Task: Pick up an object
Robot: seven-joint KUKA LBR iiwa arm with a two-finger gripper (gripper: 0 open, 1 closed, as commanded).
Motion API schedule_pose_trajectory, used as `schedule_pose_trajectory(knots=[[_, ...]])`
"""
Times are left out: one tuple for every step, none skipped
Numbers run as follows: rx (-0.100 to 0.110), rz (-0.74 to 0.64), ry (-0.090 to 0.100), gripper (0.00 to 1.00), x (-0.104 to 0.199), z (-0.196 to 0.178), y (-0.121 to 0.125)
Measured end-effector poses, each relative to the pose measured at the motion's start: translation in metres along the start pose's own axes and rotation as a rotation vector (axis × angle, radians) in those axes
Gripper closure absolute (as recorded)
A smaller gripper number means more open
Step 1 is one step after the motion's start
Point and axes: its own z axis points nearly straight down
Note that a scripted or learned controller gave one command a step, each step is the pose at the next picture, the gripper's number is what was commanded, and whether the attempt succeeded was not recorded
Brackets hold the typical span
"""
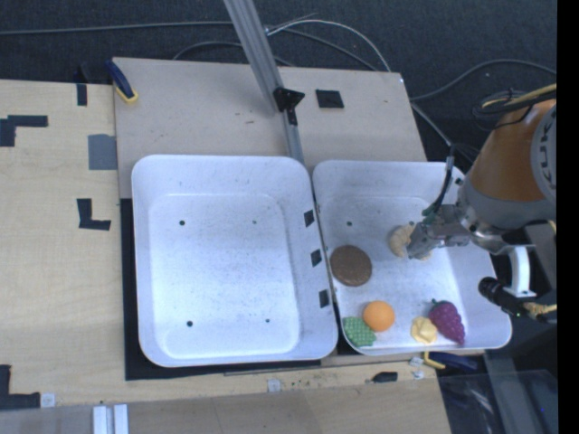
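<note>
In the right bin [380, 183] lie a brown round disc [350, 265], an orange ball [379, 316], a green piece [359, 333], a small yellow piece [423, 330] and a purple grape bunch [447, 321]. A beige lump [400, 240] sits near the bin's right side. My gripper [422, 245] hangs low right beside the beige lump, touching or nearly touching it from the right. The arm's grey and orange body comes in from the right edge.
The left bin [217, 260] stands beside the right one, with black clips on the shared rim. A slanted metal pole [262, 61] rises behind the bins. Cables lie on the dark floor at the back right.
</note>
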Motion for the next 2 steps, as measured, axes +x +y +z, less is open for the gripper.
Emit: schedule_pose_trajectory(knots=[[0.000, 0.000, 0.000, 1.00, 0.004, -0.043, -0.003], [0.000, 0.000, 0.000, 1.00, 0.004, -0.085, -0.002]])
